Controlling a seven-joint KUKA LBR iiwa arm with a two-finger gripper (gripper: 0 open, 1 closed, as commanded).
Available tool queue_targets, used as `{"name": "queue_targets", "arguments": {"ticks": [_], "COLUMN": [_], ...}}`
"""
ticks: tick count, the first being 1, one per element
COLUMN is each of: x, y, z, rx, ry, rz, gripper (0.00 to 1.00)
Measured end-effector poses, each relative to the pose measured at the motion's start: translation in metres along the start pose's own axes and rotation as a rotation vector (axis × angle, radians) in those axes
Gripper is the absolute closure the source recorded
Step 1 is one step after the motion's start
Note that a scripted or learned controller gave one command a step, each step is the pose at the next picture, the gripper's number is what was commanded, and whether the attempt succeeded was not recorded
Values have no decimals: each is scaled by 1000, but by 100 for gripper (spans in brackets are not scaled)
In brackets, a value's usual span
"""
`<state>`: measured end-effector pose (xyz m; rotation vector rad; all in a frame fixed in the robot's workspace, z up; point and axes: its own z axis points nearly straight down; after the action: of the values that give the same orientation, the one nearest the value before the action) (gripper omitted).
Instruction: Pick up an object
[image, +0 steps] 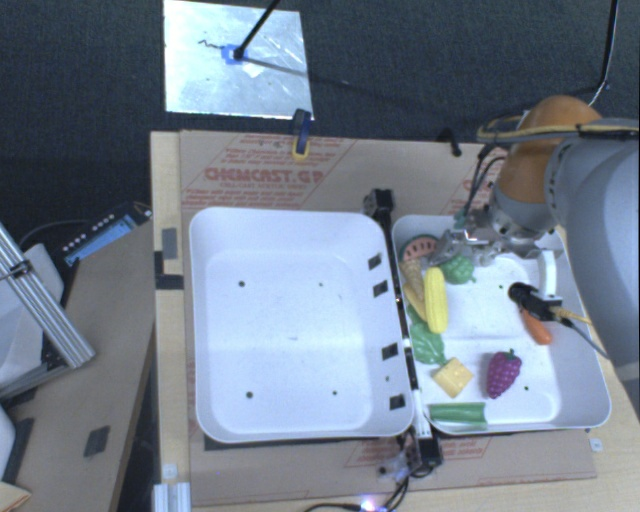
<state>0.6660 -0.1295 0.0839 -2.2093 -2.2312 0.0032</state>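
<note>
The arm (590, 190) reaches in from 3 o'clock, and its gripper (462, 247) hangs over the 11 o'clock part of the right bin (545, 392). From this slant I cannot tell whether the gripper is wide or narrow, and nothing can be seen held in it.

Just below it, at its 6 o'clock, lies a small green pepper (460, 270); whether they touch I cannot tell. A yellow corn cob (436, 298) lies beside the pepper at its 8 o'clock, and a red slice (420, 247) sits at 9 o'clock from the gripper.

Along the bin's 9 o'clock wall a leafy green piece (427, 345) lies under the cob. A yellow block (453, 377) sits at 7 o'clock, with a green pod (458, 412) against the near rim. Purple grapes (503, 372) lie at 6 o'clock and an orange carrot (537, 328) at 3 o'clock.

The left bin (290, 330) stands at 9 o'clock of the right bin.
</note>
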Motion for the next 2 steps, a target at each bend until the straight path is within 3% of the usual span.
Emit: {"name": "queue_targets", "arguments": {"ticks": [1,2], "x": [-3,-3], "y": [1,1], "z": [-13,-12], "rx": [-8,-8], "ry": [-2,-2], "rz": [2,0], "gripper": [100,0]}}
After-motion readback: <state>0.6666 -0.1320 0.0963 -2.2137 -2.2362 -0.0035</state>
